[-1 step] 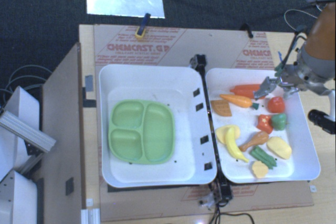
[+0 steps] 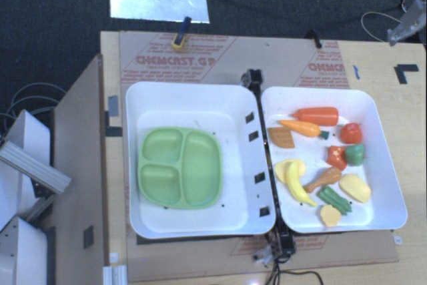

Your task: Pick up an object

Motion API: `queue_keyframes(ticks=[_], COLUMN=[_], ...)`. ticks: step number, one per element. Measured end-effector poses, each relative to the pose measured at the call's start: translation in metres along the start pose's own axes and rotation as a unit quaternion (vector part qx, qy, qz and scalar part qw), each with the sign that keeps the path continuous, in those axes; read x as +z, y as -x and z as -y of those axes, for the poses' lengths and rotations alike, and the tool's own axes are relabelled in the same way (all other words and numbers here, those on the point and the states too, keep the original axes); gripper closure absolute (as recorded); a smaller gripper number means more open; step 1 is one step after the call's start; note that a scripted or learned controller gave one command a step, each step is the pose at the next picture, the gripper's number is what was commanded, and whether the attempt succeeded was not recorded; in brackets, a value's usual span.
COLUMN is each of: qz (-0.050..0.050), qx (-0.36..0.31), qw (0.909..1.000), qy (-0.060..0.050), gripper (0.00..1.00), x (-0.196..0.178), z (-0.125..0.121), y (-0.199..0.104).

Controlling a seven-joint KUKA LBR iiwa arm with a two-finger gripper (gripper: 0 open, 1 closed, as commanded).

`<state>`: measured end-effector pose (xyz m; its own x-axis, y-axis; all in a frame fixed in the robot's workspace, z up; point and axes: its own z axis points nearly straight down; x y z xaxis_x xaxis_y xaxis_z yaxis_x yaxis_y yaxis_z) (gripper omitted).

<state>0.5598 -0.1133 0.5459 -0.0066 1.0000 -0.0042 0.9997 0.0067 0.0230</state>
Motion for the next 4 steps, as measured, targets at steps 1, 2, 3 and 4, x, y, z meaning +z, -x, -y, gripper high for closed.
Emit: queue_keyframes(ticks=[1,2,3,4], qz=[-0.004,-0.002,-0.003,-0.002], qx=[0.0,0.0,-0.004,0.0], qw=[0.9998,1.0,0.9999,1.0], qy=[-0.018,-0.002,-0.016,-0.009], gripper=[0.0,0.0,0.0,1.0], x=[0.143,0.003,0.123,0.104], z=[0.044,0.049,0.011,0.01], y=[-0.044,-0.058,-0.162,-0.156])
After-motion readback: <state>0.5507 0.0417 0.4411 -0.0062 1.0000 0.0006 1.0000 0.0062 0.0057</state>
